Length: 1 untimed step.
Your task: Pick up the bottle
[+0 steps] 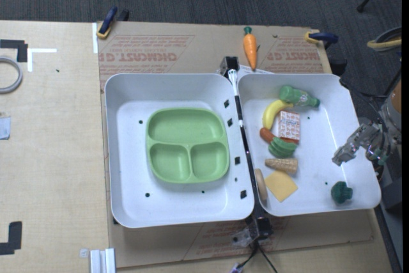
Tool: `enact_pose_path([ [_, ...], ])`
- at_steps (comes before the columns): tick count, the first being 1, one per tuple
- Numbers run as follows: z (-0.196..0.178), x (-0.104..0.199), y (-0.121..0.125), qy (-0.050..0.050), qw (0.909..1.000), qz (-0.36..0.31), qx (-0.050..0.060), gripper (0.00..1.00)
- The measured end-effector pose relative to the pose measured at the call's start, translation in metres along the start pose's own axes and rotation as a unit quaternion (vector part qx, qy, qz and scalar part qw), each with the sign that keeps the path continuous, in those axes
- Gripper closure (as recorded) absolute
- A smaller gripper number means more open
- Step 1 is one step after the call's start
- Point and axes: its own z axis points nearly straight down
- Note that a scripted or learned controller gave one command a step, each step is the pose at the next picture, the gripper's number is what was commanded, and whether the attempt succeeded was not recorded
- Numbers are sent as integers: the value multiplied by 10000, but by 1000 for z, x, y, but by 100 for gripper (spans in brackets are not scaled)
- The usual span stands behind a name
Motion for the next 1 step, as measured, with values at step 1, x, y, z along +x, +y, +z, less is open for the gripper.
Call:
enact_pose_path([
  [1, -5, -7, -8, -5, 9948, 1023, 0, 100],
])
